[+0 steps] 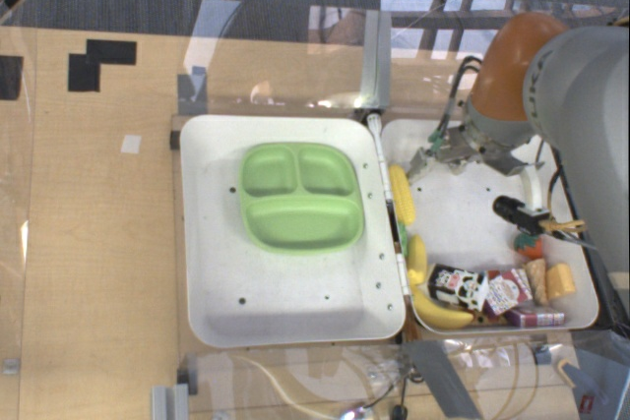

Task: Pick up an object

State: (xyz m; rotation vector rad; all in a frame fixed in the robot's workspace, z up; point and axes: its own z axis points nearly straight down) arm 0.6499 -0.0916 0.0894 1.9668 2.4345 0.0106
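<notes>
My gripper [445, 155] hangs over the back of the right bin [463, 216], above bare white floor and with nothing seen in it. A corn cob [401, 194] lies along the bin's left wall, just left of and nearer than the gripper. Below the cob lies a small yellow piece [417, 259], and a banana [440, 312] curves along the front left corner. A black-and-white carton [459, 287] and a red-and-white packet [507, 292] lie at the front.
The left bin [217, 300] holds a green divided plate [299, 197]. At the right bin's front right are a yellow-orange block [559, 281], a purple box [536, 318] and a small red piece [535, 251]. The grey arm [581, 113] covers the back right corner.
</notes>
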